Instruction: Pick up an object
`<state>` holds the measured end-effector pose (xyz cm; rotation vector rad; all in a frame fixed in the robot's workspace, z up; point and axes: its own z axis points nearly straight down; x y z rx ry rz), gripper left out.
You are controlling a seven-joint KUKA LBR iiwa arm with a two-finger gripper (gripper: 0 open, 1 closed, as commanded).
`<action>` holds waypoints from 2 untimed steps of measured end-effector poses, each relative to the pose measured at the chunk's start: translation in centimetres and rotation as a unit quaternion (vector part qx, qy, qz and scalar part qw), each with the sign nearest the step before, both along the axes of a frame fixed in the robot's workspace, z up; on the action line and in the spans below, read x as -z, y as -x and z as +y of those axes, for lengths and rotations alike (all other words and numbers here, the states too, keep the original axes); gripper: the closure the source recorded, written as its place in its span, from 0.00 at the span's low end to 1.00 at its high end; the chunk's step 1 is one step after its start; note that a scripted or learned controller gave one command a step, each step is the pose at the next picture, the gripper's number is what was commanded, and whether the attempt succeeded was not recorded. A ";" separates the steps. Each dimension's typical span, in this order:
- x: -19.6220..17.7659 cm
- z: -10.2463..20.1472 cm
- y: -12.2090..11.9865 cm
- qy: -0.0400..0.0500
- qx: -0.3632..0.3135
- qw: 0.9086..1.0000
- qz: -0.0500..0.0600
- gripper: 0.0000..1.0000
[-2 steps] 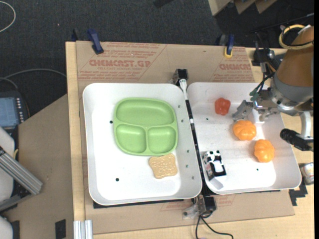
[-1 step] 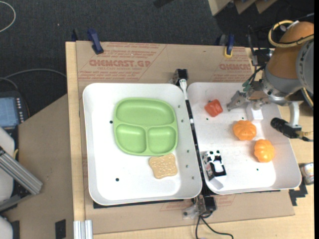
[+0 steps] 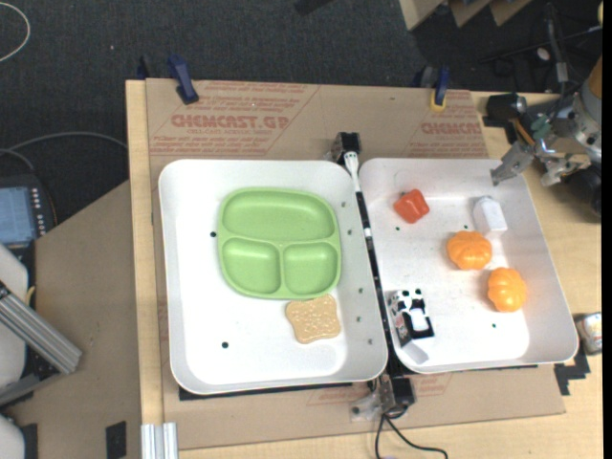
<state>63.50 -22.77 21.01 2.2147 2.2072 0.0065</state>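
Observation:
The right bin [image 3: 545,285] holds a red pepper-shaped piece [image 3: 411,206] at its back, a small white block [image 3: 490,215], and two orange rounded fruits [image 3: 469,251] [image 3: 506,289] towards the right. A small black-and-white toy [image 3: 411,316] lies at the bin's front left. The gripper [image 3: 512,161] hovers at the bin's back right corner, above the rim, behind the white block. It touches none of the objects.
The left bin [image 3: 186,275] holds a green divided plate [image 3: 279,241] and a tan toast-shaped piece [image 3: 314,319] in front of it. Blue clamps [image 3: 182,77] [image 3: 440,86] stand at the cardboard's back edge. A cable [image 3: 352,161] runs between the bins.

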 end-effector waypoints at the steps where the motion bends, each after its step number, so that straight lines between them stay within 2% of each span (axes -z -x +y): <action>1: 12.9 1.4 -3.3 -0.016 -0.004 1.000 0.014 0.00; 2: 11.5 0.8 -3.3 -0.005 -0.004 1.000 0.007 1.00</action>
